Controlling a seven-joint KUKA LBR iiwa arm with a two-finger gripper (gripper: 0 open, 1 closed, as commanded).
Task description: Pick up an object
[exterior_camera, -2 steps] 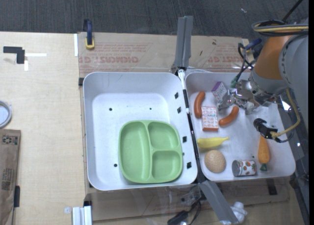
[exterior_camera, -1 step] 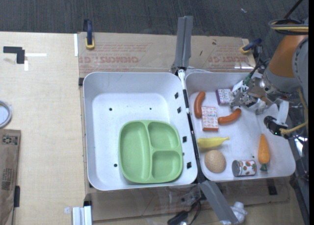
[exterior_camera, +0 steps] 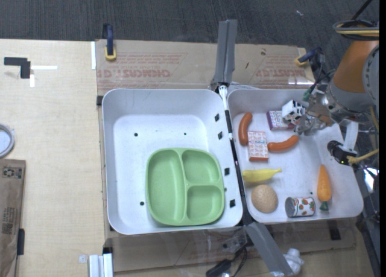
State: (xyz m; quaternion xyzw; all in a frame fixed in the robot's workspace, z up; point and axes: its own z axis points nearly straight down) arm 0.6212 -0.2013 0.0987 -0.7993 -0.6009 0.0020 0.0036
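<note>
Toys of moulded plastic lie loose across the right white bin (exterior_camera: 338, 209), well spread, which suits a program that grabs at whatever it meets. Nearest the camera, along the bin's 6 o'clock edge, sit a small printed can on its side (exterior_camera: 300, 206), a tan egg-shaped ball (exterior_camera: 264, 198) and an orange carrot with a green tip (exterior_camera: 324, 186). A little farther in lies a yellow banana (exterior_camera: 260, 175), then a red and white carton (exterior_camera: 257, 146) near the middle, with one orange-red sausage (exterior_camera: 283, 144) just beside it at 3 o'clock and a second sausage (exterior_camera: 244, 128) standing on end toward 10 o'clock. At the far side, about 1 o'clock, rest a small purple-printed packet (exterior_camera: 276, 119) and a black and white cow figure (exterior_camera: 293, 111).

That makes nine candidates: two sausages and one each of the rest. The left white bin (exterior_camera: 120, 161) carries one pale green divided plate (exterior_camera: 185, 186), set toward its 5 o'clock corner.

Low over the cow's 3 o'clock side hangs the claw (exterior_camera: 309, 122), under the grey arm with its orange band (exterior_camera: 354, 67). Whether its jaws are apart or together I cannot tell, and nothing shows between them. The cow, touching or just beside it, looks the likeliest target, though the nearby sausage end could be caught instead.

Beyond the bins, a brown cardboard sheet (exterior_camera: 181, 64) is pinned to the tabletop (exterior_camera: 48, 125) by two yellow-tipped clamps (exterior_camera: 109, 45), presumably to keep it flat.
</note>
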